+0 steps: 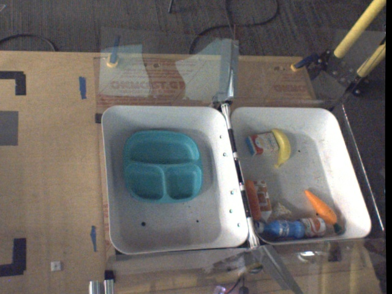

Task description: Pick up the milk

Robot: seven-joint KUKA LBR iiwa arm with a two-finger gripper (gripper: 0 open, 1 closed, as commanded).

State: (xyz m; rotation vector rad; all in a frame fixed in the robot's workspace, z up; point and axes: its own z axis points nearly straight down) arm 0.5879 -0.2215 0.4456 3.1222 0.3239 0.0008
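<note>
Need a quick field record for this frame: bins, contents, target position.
left bin: teal divided plate
right bin: milk, banana, carrot, blue bottle, orange-red packet
milk: small carton lying near the bin's upper left, touching the banana on its right
carrot: lower right
blue bottle: lying along the near wall
orange-red packet: by the divider, above the bottle

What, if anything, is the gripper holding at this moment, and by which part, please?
Nothing is seen held. The milk carton lies in the right bin beside the banana, with nothing gripping it.
</note>
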